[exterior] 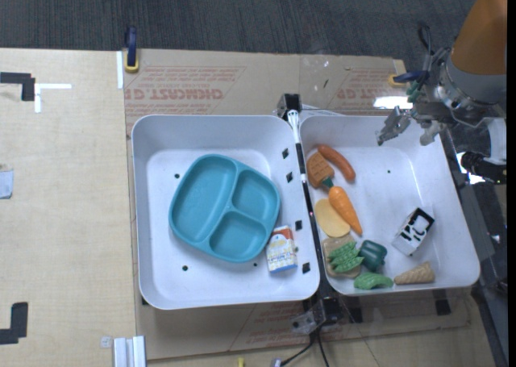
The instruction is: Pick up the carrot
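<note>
Carrot [345,207] lies in the right bin [451,196], toward that bin's left side, tip pointing down-right, leafy green end up-left. It touches or nearly touches a brown-orange food piece [320,170] above it and a pale yellow slice [330,218] at its lower left. A sausage [337,163] lies just above. Further down the same side: green vegetables [359,259]. A black-and-white carton [414,231] and a cone-shaped piece [414,275] sit well apart to the right.

Left bin [153,220] holds a blue divided plate [224,208] and a small carton [281,251].

Gripper [403,121] hangs over the upper right corner of the right bin, well apart from the carrot. Fingers look slightly spread with nothing between them; the small scale makes this uncertain.

Step in hand, judged: approach, no grasp begun.

Next move calls for travel left and down toward the carrot, with the fingers set across its narrow width, near mid-body. Neighbours crowd the upper-left end, so the freer lower-right half seems the safer place to close.
</note>
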You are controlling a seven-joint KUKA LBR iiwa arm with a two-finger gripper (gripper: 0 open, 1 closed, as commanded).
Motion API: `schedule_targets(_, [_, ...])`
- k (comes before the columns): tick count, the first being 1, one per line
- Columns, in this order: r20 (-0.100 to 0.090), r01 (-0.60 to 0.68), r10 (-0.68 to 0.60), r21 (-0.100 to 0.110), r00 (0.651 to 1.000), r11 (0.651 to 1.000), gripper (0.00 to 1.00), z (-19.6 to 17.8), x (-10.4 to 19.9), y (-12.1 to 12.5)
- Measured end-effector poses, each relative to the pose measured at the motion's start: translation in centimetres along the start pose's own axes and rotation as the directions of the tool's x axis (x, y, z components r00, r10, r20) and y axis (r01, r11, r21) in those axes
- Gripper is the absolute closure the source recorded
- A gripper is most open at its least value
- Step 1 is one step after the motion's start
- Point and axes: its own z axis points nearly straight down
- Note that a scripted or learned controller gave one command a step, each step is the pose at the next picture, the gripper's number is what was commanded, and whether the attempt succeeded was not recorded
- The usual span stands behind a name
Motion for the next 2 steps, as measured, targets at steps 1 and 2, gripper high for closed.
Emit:
schedule_targets(1, [-0.001,0.074,-0.074,0.000,0.997,0.997,0.00,12.7,4.0,-3.8])
schedule_targets(2, [-0.002,-0.009,0.009,0.000,1.000,1.000,0.00,13.6,3.0,-8.3])
